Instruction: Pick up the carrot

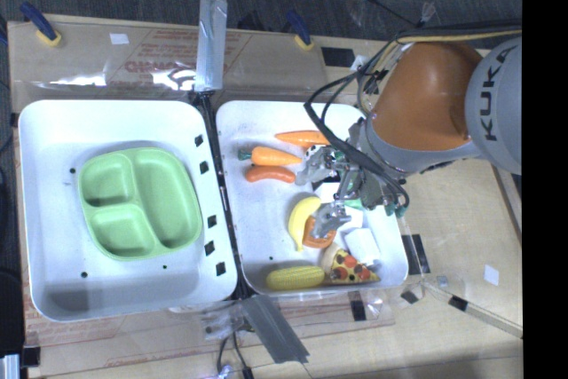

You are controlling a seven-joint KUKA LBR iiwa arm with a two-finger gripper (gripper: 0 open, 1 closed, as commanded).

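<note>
The carrot point(273, 157), orange with a small green stub at its left end, lies in the upper part of the right bin point(266, 235). Two similar orange pieces lie close by: a tapered one point(302, 138) just above it and a redder one point(269, 175) just below. My gripper point(325, 188) hangs over the middle of the right bin, a little to the right of the carrot and apart from it. Nothing orange shows inside it. The grey arm with its orange band point(426, 102) covers the bin's right wall.
A banana point(301, 222) and an orange-red piece point(317, 232) lie right below the gripper. A corn cob point(295, 277), a pizza slice point(352, 267) and a white block point(360, 242) sit along the near edge. The left bin point(44, 191) holds a green divided plate point(138, 201).
</note>
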